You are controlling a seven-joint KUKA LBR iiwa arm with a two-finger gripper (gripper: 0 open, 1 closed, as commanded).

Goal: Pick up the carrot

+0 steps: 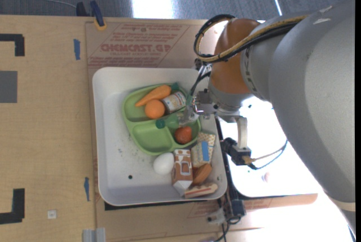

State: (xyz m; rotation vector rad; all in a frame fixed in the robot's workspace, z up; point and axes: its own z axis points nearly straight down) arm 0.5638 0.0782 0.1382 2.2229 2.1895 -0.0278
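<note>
The carrot [154, 95] is lying at a slant in the upper left compartment of a green divided plate [148, 136], its thick end pointing toward the upper right. It is lying free, with nothing gripping it. Just below it an orange ball-like fruit [155, 109] is sitting in the same compartment, touching or nearly touching the carrot. To their right a small jar [175, 102] with a pale label is lying on its side against the plate's divider, and a red tomato-like item [183, 135] is resting in the lower right compartment.

The plate is sitting inside the left white bin [107, 139]. Below it a white egg [164, 163], a brown and white carton [181, 168] and several small packets are crowding the bin's lower right corner; their exact shapes are hard to separate.

The gripper [194, 106] is hanging over the plate's right edge, beside the jar. Whether the fingers are spread or pressed together cannot be told, because the wrist and cabling are covering them. The grey arm [304, 94] is filling the right side and hiding most of the right bin [265, 179], which is also washed out by glare. The bin is resting on a cardboard sheet [135, 46] on the counter [39, 122].
</note>
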